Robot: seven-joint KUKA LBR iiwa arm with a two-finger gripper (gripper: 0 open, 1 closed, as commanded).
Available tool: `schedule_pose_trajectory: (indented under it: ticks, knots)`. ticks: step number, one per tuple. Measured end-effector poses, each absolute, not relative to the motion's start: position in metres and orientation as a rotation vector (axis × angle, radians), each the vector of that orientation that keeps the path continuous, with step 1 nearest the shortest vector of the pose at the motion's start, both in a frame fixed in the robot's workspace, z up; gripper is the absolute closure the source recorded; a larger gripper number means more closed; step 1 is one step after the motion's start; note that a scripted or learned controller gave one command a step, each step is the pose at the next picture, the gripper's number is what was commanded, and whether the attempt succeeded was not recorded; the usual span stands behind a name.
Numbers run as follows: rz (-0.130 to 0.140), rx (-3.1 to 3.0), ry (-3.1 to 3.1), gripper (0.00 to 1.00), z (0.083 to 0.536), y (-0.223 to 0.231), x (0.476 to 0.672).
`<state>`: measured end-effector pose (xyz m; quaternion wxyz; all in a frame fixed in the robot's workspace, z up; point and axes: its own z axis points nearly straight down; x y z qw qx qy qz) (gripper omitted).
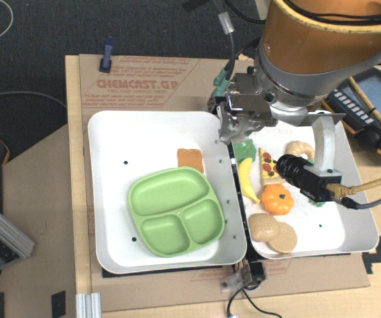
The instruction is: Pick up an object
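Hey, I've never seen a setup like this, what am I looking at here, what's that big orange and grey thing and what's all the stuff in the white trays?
This is one picture from a camera fixed above a workbench, looking down at a slant. The big orange and grey shape is a robot arm reaching in from the right. Its job is to pick up an object. Its gripper hangs low over the divide between two shallow white bins; from here I cannot tell what it is doing with its tip.

The left bin holds a green divided plate and a small orange toast-like piece. The right bin holds toy food: a banana, a small orange pumpkin, two tan cookie-like rounds, a pizza slice and a green piece. A black camera-like part is mounted on the arm.
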<state>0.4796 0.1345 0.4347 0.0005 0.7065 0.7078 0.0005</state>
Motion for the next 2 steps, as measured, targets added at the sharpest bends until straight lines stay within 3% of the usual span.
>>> schedule_pose_trajectory:
  ticks: [1, 2]
  knots:
    - [-0.008, 2.216, 2.233, 1.00, 0.397, 0.206, 0.498]
    - [0.002, 2.219, 2.224, 1.00, 0.410, 0.203, 0.498]
